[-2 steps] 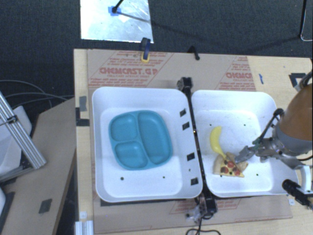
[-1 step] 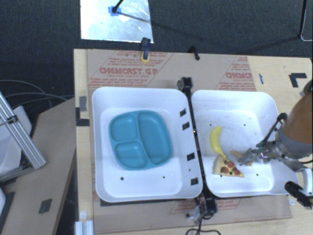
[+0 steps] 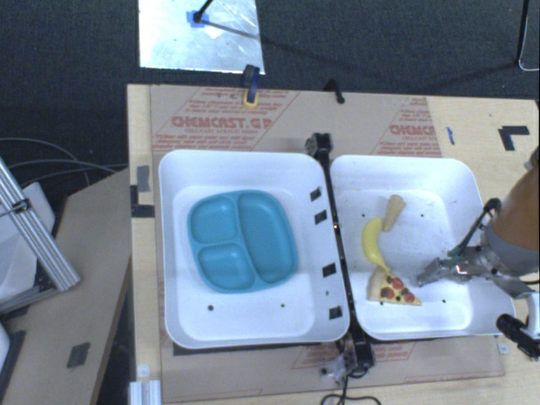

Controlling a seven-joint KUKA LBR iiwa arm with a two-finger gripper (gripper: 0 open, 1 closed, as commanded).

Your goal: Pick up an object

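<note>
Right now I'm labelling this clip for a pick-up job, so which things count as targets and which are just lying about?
For the job:
- yellow toy banana
- toy pizza slice with red toppings
- tan wedge-shaped piece
- the gripper, in the right white bin

Lying about:
- blue divided plastic plate in the left white bin
- shiny metal sheet

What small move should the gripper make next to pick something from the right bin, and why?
Probably ease the gripper left onto the pizza slice. It sits low in the right bin beside that slice, nothing visible between its fingers; the banana lies farther off.
</note>
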